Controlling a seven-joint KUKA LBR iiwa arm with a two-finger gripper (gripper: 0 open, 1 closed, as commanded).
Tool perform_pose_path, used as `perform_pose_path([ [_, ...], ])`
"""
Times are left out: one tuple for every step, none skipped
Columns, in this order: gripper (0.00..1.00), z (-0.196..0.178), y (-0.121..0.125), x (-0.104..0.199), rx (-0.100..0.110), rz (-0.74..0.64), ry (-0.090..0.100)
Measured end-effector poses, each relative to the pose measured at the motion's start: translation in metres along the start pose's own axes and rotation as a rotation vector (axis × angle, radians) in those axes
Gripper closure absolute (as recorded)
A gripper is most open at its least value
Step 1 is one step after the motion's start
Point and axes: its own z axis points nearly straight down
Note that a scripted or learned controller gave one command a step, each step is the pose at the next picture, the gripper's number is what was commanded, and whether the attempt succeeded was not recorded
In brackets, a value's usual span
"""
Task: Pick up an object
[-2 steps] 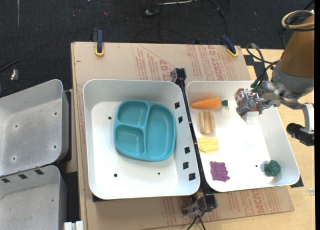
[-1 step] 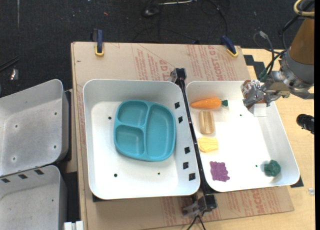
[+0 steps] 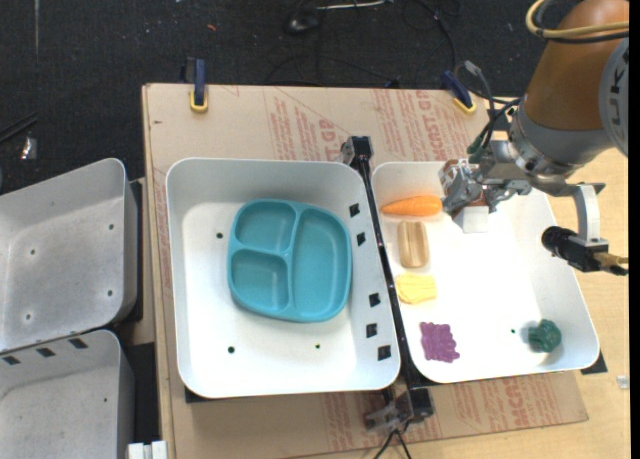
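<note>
Arm point(image 3: 570, 77): in from the right, orange band up top, wrist bent down over the right bin's far edge.
Gripper point(image 3: 462, 192): low over the right bin's far left corner, right beside the carrot's thick end; too cluttered with metal to tell how it's set, or whether it touches anything.
Carrot point(image 3: 412, 207): orange, lying crosswise near the right bin's far left corner, tip toward the divider.
Tan piece point(image 3: 413, 244): just below the carrot, running front to back.
Yellow piece point(image 3: 417, 290): next down along the left wall.
Purple piece point(image 3: 438, 341): near the front edge, left of centre.
Green piece point(image 3: 544, 336): front right corner.
Right bin point(image 3: 500, 277): white, shallow.
Left bin point(image 3: 200, 347): holds a teal tray point(image 3: 290, 259), three compartments, dead centre.
</note>
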Motion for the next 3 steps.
perform_pose_path([
  [1.0, -0.006, 0.008, 0.053, -0.002, 0.001, -0.001],
  [1.0, -0.008, 0.018, 0.114, -0.002, 0.0, -0.001],
  [1.0, -0.001, 0.018, 0.164, -0.001, 0.001, -0.001],
])
